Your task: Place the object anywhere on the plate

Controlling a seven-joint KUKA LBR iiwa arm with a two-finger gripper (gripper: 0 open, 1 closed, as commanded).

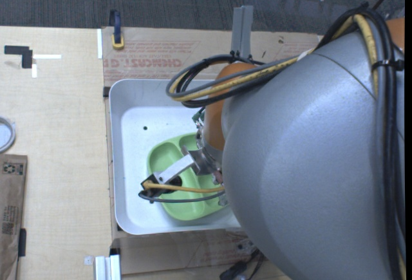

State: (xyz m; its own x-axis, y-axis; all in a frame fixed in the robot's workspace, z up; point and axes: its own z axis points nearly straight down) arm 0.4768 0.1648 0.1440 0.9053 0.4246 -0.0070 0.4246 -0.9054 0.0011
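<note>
— Where is the plate?
— The green plate [166, 158] lies flat on the floor of the white bin [136, 116], towards its near right part. It has a raised ridge that divides it into compartments. Its right side is covered by the arm.
— And the arm?
— The grey arm [309, 163] comes in from the right and takes up most of that side. Its orange band [220, 119] shows just above the wrist [205, 160], which hangs over the plate. A loop of black and yellow cables [193, 84] arches over the far part of the bin.
— The jaws, apart or together?
— I cannot tell; the arm's bulk hides them. It also hides any object to be placed.
— Anything else in the bin?
— A small dark spot [145, 129] on the bare floor, apart from the plate.
— And around it?
— The bin rests on cardboard with red print [161, 56] on the wooden bench [58, 118]. A blue-handled clamp [116, 29] stands at the cardboard's far left corner, and a grey post [242, 31] rises behind the bin. A brown paper piece [13, 205] lies at the left edge.
</note>
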